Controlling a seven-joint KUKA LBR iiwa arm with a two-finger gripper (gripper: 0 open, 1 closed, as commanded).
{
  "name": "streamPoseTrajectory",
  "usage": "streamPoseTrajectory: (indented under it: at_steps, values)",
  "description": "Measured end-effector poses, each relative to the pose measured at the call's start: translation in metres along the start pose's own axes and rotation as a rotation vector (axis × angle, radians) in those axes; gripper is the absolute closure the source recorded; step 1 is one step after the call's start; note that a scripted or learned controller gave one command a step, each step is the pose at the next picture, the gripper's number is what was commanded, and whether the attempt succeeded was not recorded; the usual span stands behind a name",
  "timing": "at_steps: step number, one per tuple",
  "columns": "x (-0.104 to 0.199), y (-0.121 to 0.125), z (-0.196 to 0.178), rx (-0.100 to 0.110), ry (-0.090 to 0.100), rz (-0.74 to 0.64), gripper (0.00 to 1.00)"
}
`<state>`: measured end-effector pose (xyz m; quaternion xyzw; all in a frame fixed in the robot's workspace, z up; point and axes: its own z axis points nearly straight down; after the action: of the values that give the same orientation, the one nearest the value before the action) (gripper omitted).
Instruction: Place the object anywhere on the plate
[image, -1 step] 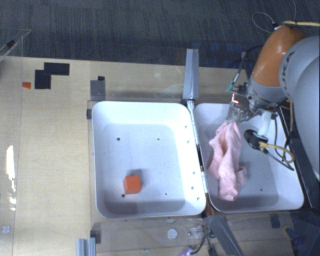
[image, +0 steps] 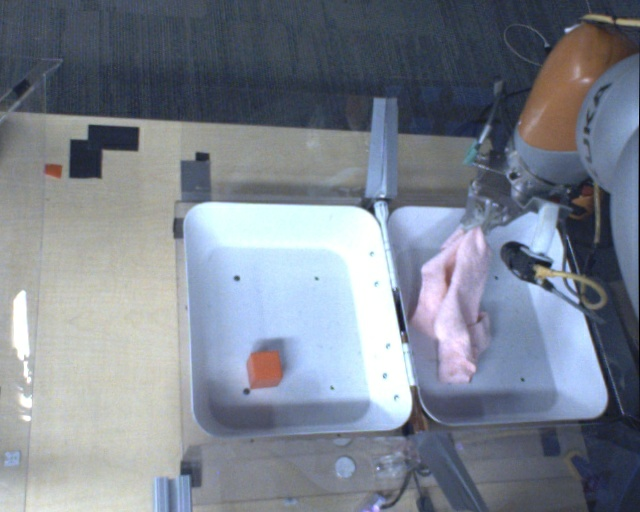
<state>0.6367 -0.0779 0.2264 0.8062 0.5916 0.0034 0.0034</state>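
Scanning from the far side, an orange block (image: 265, 369) sits low in the left bin (image: 215, 240), well apart from the jaws and across the divider (image: 395, 300) from them. No plate can be made out on the bench, so the goal is unclear; I take the left bin's floor to stand in for it. Just below the jaws, a pink cloth (image: 456, 305) hangs down into the right bin (image: 560, 385), its top corner pinched at the gripper (image: 484, 218), its lower folds seeming to rest on the bin floor. The jaws look closed narrowly on that corner, though the fingertips are small and partly blurred.

The step in hand seems to be the lift after the grasp. Next, the arm would need to raise the cloth until its tail clears the divider, then carry it leftward before letting go.
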Motion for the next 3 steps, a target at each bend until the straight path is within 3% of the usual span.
streamPoseTrajectory:
  at_steps: [3]
  values:
    - [0.088,-0.098,-0.005,0.0,0.003,-1.204,1.0]
